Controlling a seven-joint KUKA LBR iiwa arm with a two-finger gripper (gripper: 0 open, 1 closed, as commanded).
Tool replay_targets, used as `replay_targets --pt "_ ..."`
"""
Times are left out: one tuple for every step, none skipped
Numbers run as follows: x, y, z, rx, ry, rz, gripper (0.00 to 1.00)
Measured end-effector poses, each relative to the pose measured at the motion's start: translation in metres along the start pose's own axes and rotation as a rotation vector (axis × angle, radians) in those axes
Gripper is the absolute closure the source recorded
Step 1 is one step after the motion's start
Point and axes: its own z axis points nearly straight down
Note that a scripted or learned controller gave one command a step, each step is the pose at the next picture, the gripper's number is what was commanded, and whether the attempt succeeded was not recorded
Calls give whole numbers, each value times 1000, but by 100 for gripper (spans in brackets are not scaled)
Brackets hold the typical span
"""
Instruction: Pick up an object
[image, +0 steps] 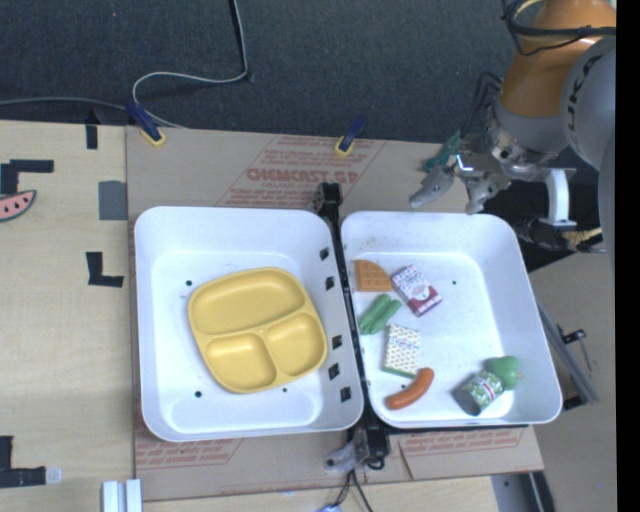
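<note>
My gripper (452, 190) hangs above the far rim of the right bin (527, 290), fingers spread open with nothing between them. In that bin lie an orange cracker-like piece (371, 275), a red-and-white packet (416, 289), a green pepper-like item (379, 313), a white patterned packet (402, 349), a red-orange sausage (410, 389), a small can (479, 392) and a green item (504, 370) beside the can. All of them sit well below and in front of the gripper.
The left bin (160, 300) holds a yellow divided plate (257, 328). Black clips (330, 200) join the two bins along the middle seam. A cable (190, 80) runs over the dark floor at the back.
</note>
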Motion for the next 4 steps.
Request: replay_targets --pt "12 -5 155 -2 -1 0 0" --pt "24 -24 162 -16 -4 2 0" --pt "27 -23 151 -17 3 1 100" --pt "27 -23 151 -16 3 1 0"
